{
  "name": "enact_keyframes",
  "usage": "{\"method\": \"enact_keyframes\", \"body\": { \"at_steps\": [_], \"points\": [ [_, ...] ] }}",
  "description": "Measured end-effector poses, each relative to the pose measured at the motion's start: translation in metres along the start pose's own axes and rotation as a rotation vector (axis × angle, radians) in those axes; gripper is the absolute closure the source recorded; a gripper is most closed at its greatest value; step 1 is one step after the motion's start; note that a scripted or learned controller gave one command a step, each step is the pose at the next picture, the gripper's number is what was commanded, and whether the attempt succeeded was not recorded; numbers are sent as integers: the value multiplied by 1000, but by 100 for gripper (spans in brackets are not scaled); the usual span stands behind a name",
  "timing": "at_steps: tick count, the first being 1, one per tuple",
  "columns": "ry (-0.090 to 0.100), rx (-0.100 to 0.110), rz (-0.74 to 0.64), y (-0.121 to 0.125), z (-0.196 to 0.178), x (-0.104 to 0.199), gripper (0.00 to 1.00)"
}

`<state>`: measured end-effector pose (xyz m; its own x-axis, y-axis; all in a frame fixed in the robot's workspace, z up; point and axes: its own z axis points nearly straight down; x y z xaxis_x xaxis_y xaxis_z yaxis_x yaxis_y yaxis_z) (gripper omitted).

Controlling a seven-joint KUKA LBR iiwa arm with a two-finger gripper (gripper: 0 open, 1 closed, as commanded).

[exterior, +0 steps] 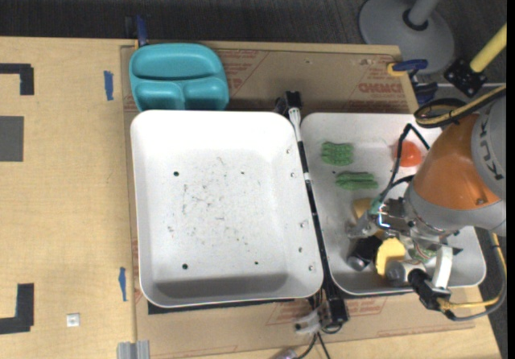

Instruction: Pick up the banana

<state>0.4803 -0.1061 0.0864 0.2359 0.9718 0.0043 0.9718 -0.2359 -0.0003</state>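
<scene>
A yellow piece that looks like the banana (pixel 391 252) lies at the front of the right bin (pixel 370 128), partly covered by the arm. My gripper (pixel 376 246) is low in this bin, right over that yellow piece, with the orange-banded wrist (pixel 455 176) above it. A dark part of the gripper (pixel 362 252) sits just left of the banana. Whether the banana is gripped is hidden by the tool's body. Another small yellow object (pixel 361 208) lies a little further back.
Two green objects (pixel 338 153) (pixel 355 181) lie in the back of the right bin, and an orange-red one (pixel 409 154) rests near its back right. The left bin (pixel 217 204) stands beside it. A teal tray (pixel 178 76) sits behind the left bin.
</scene>
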Motion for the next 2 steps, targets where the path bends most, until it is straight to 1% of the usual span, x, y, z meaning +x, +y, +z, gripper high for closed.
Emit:
{"method": "enact_keyframes", "body": {
  "at_steps": [1, 2],
  "points": [
    [1, -4, 0, 1, -10, 1, 100],
    [-4, 0, -48, 34, -40, 23, 100]
  ]
}}
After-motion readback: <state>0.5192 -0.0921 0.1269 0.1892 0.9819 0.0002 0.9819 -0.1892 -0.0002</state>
